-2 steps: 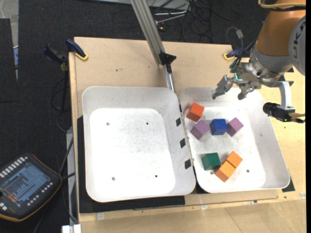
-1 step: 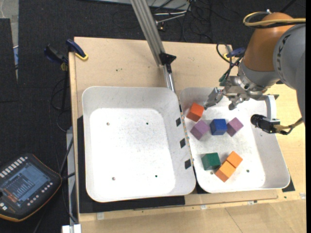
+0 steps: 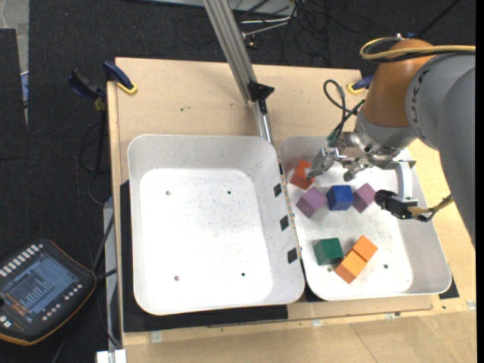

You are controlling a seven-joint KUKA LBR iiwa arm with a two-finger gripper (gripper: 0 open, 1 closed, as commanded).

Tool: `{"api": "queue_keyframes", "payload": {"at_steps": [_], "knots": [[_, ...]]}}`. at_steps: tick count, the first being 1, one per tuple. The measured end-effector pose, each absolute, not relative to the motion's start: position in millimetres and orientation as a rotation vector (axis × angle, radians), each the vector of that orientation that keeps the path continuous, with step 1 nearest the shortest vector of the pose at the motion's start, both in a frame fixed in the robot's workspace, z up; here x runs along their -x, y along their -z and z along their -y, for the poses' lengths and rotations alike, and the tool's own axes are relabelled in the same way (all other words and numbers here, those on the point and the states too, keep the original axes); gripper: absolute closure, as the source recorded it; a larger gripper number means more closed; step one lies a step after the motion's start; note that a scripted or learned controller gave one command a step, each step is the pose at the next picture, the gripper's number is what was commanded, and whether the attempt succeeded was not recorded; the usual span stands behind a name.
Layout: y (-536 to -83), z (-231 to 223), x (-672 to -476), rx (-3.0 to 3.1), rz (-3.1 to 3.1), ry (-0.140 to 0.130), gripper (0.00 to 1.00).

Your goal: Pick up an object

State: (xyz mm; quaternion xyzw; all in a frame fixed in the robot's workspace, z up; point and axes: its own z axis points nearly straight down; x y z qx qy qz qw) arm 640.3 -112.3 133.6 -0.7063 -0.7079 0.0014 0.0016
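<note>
Counter [image 3: 189, 89] of pale wood carries two white bins; the left bin [image 3: 200, 218] sits beside the right bin [image 3: 393, 274], my landmark. Arm [image 3: 423, 89] looms over that bin's far end. Its tool [image 3: 336, 163] hangs above the bin's far-left part, just beside an orange-red block [image 3: 302, 175]; whether it grips anything, I cannot tell. Purple, blue, green and orange blocks lie within the bin.

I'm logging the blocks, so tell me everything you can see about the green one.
The green block is a small cube with a matte, painted look and a darker shaded side. It sits flat, slightly rotated, on the floor of the right bin, toward its near side. An orange block lies just right of it; whether they touch is unclear.
</note>
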Motion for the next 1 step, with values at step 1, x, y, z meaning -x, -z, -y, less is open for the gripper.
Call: {"api": "queue_keyframes", "payload": {"at_steps": [1], "knots": [[-118.3, 113.2, -645.1, 2.227, 2.232, 0.012, 0.00]]}}
